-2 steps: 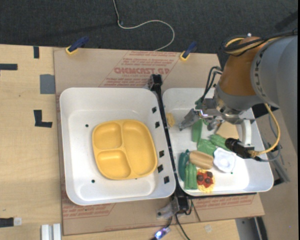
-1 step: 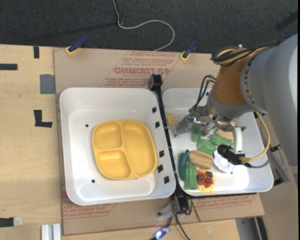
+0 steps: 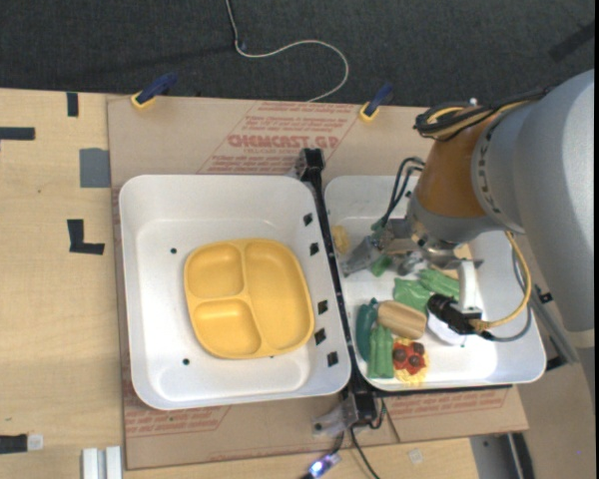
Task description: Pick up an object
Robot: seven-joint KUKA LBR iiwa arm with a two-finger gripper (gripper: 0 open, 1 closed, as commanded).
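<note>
Brown cardboard (image 3: 270, 148) is covering the bench under two shallow white bins, with dark carpet lying beyond it at the top. The left bin (image 3: 150, 218) is holding a yellow divided plate (image 3: 248, 297), which is lying flat near its middle. The right bin (image 3: 509, 367) is holding a small clutter of toy foods. The grey arm (image 3: 549, 188) is reaching in over this bin from the right, with its orange band (image 3: 449, 178) sitting above the wrist. The gripper (image 3: 367, 257) is hanging low over the bin's upper left part, close to the wall between the bins. Whether it is parted or closed cannot be told from this slant. A small green piece (image 3: 383, 263) is showing right at the gripper and is possibly touching it, but the view is too poor to say it is being gripped. A leafy green piece (image 3: 426, 289) is lying just below and to the right of the gripper. A tan roll (image 3: 401, 318) is lying against that piece's lower edge. A dark green pod (image 3: 371, 339) is lying along the dividing wall, below the gripper and beside the roll. A red and yellow piece (image 3: 409, 357) is sitting near the bin's front edge, well apart from the gripper. A small yellow bit (image 3: 338, 238) is lying just left of the gripper, by the wall.
</note>
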